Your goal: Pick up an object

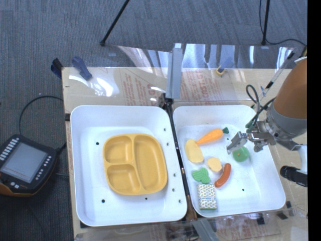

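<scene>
Nearest in the right bin [261, 195] is a small patterned box [207, 196], print too tiny to read. Further back sits a green round thing [241, 154], just right of the tool [239, 143] and maybe touching it. Tool looks open, holding nothing. Red lettering on the tabletop [135, 82] isn't legible

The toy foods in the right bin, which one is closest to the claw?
The small round green toy is closest. It lies right beside the claw, near the bin's right side. The orange plastic carrot and red sausage lie farther off.
</scene>
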Controlling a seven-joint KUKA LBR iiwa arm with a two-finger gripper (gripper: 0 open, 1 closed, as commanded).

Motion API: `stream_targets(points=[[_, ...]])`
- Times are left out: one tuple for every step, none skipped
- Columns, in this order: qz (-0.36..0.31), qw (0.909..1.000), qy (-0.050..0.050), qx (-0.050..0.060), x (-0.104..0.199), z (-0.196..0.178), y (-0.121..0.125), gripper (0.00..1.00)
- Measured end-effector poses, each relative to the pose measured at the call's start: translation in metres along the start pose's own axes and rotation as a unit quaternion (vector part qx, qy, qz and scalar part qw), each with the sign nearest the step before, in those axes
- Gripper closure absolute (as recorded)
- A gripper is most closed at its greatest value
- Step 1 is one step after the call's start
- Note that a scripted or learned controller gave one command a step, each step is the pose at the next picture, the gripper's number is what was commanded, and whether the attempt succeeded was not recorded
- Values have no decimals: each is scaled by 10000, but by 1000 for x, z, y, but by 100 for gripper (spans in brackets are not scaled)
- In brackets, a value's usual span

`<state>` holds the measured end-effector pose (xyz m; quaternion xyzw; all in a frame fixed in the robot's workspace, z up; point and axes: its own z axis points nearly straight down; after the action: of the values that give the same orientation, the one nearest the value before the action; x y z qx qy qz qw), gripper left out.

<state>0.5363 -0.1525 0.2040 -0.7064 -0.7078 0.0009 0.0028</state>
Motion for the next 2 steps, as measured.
stream_targets(points=[[-433, 9991, 10, 33, 5, 117, -16, 0], [-325, 9995, -5, -16, -9, 97, -16, 0]])
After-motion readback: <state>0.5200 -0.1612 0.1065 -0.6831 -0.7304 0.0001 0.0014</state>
